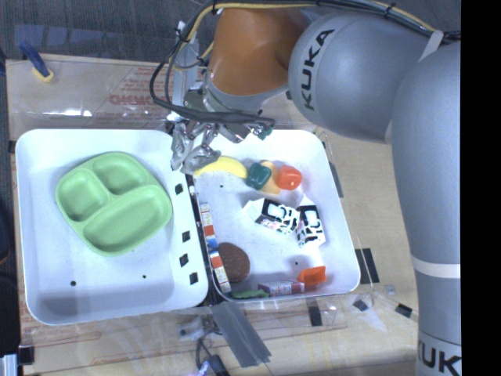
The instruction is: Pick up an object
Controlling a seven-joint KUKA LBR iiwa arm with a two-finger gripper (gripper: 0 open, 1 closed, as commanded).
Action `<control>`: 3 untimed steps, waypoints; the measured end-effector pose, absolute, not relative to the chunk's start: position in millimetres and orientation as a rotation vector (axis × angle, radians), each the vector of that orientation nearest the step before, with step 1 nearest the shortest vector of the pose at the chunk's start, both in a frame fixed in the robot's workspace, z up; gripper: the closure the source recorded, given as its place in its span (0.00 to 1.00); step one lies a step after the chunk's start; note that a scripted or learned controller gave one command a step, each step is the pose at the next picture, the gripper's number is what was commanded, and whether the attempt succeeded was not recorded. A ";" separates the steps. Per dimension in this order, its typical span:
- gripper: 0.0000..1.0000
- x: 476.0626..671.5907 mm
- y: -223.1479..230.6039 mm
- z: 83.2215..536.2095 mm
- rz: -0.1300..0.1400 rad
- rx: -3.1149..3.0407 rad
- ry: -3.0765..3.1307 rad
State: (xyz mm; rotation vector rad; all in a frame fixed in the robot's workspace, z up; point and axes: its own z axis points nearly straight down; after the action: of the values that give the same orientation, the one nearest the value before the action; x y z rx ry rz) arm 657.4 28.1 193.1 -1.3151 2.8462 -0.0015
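Observation:
My gripper [193, 149] hangs over the far left corner of the right bin [338, 210], under the arm's orange band. It sits right at the left end of a yellow banana [225, 166], which lies on the bin floor. Whether it touches the banana I cannot tell. To the right of the banana lie a teal piece [259, 175] and an orange-red ball [288, 178]. Two black-and-white patterned items [275, 215] [311, 225] rest in the bin's middle. A brown round disc [232, 262] lies near the front.
The left bin [31, 233] holds a green divided plate [115, 202]. Along the right bin's front edge sit a small orange block [312, 274], a red bar [282, 288] and a green strip [249, 293]. The bins' shared wall [190, 233] runs just below the gripper.

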 end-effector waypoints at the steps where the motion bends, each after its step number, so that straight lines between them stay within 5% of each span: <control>1: 1.00 626.1 -64.8 192.2 0.000 -1.643 2.679; 3: 1.00 612.1 -168.3 120.8 -0.019 -2.397 2.006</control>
State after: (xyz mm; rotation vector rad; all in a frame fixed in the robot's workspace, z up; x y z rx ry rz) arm 612.1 -168.3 120.8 -2.3971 2.0061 -0.0190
